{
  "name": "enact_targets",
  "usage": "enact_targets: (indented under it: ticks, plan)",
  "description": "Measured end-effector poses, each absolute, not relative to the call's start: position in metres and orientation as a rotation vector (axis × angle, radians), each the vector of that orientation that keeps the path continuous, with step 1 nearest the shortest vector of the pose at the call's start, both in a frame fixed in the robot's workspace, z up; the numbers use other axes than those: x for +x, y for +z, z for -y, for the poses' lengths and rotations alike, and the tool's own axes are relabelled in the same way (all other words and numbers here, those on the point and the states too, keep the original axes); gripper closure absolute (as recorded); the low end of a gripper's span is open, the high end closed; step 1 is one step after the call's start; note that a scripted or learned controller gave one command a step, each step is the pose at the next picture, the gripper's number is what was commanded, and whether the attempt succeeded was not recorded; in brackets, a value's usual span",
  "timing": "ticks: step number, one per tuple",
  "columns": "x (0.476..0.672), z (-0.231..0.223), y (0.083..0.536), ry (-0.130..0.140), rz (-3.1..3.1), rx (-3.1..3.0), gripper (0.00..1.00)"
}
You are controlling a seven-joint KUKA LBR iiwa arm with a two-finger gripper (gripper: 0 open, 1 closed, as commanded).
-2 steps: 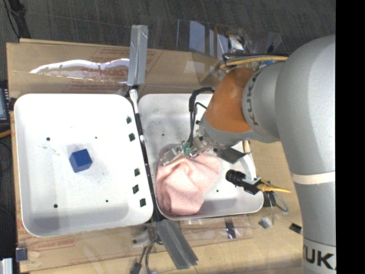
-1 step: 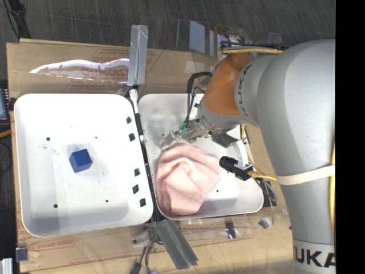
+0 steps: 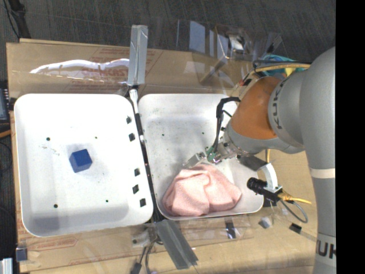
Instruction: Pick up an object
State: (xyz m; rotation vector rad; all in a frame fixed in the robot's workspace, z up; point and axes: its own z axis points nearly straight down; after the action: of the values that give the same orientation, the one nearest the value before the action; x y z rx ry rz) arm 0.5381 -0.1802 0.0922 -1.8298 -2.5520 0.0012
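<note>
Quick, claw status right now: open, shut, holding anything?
Claw: cannot be told; it sits at the top edge of the pink cloth in the right bin.

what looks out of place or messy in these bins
Nothing is spilled or broken. The pink cloth lies bunched in a lump against the near wall of the right bin, just below the tool. The blue cube sits flat in the left bin.

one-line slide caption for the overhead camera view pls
KUKA arm's claw poised at the top edge of a pink cloth in the right bin; blue cube in left bin.
</note>
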Motion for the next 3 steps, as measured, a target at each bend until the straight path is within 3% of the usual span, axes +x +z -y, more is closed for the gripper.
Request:
enact_targets:
  ticks: [1, 2, 3]
  plan:
    - [0.488, 0.188, 0.092, -0.001, 2.689, -1.624, 0.0]
    - [0.518, 0.209, 0.093, -0.001, 2.661, -1.67, 0.0]
    - [0.478, 0.202, 0.114, -0.001, 2.611, -1.744, 0.0]
